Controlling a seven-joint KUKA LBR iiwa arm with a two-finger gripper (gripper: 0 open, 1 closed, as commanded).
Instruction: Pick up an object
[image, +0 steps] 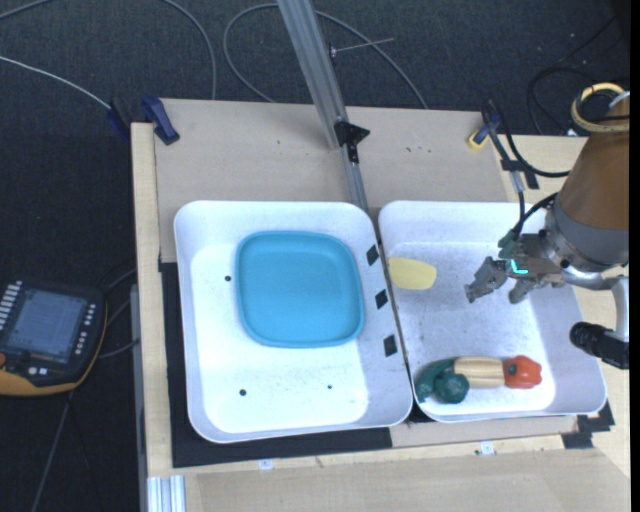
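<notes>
the gripper (492, 287) hangs over the middle of the right bin (440, 222), reaching in from the right, and its two dark fingers look spread apart with nothing between them. three candidates lie in that bin. nearest to the gripper is a pale yellow piece (412, 273), lying flat against the bin's left wall in the upper half, well to the gripper's left; its long axis runs roughly left to right, with a rounded end toward the gripper and a blunter end against the wall. it looks thin, light and smooth, probably a plastic or foam toy, so it may slide on the bin floor if nudged; a pinch across its short width near the middle seems the surest hold. along the bin's near wall lies a row of things: a dark green lump (442, 384) at the left, touching a tan cylinder (479, 372) whose long axis also runs left to right, and a red piece (521, 372) at its right end. whether these are one toy or three is hard to tell. the cylinder looks stiff and round, likely to roll, so closing across its width would suit it. the left bin (200, 330) holds a blue square plate (300, 288), lying flat.
</notes>
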